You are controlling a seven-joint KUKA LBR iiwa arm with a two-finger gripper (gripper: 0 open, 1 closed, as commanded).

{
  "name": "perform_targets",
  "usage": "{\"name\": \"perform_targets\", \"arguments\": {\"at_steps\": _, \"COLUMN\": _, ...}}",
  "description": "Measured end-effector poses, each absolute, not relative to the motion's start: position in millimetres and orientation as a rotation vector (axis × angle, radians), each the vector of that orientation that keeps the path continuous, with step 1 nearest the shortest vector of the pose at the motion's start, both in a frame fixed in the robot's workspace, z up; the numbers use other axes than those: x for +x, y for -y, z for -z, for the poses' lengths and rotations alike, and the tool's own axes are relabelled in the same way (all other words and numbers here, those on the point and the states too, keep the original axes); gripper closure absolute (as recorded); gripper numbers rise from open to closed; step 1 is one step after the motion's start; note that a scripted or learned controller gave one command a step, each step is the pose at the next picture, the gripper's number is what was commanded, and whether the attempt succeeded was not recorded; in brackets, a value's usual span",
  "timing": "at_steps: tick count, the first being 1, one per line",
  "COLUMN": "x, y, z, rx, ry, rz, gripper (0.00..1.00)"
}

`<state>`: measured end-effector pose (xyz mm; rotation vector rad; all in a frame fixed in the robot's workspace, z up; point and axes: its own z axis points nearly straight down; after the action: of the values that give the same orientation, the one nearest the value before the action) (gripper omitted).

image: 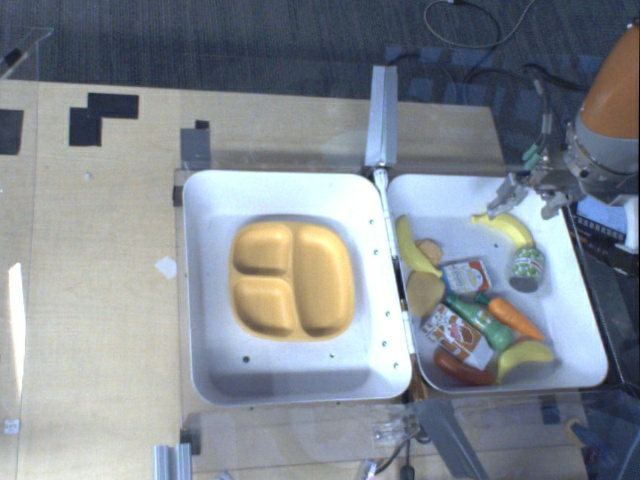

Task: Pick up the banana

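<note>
A small yellow banana (511, 230) lies in the back of the right bin (590, 313). My gripper (523, 206) hangs just above and behind it, at the bin's back right corner. Its two fingers stand spread apart, the left fingertip (497, 206) close to the banana's left end. Nothing sits between them. A second, longer banana (411, 247) lies along the right bin's left wall. A yellow-green banana-like piece (523, 356) rests at the bin's front right.
The right bin also holds a small green can (527, 267), a carrot (517, 317), a green bottle (478, 313), a juice carton (457, 334) and a red sausage (463, 370). A yellow divided plate (292, 277) sits in the left bin (205, 298).
</note>
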<state>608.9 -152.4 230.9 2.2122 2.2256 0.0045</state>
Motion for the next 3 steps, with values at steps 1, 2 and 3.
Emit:
{"name": "perform_targets", "arguments": {"at_steps": 1, "x": 670.3, "y": 185, "z": -145, "rx": 1.904, "ry": -2.492, "rz": -0.003, "gripper": 0.00}}
{"name": "perform_targets", "arguments": {"at_steps": 2, "x": 671.8, "y": 200, "z": -93, "rx": 1.908, "ry": -2.504, "rz": -0.007, "gripper": 0.00}}
{"name": "perform_targets", "arguments": {"at_steps": 3, "x": 673.6, "y": 202, "z": -104, "rx": 1.892, "ry": -2.497, "rz": -0.006, "gripper": 1.00}}
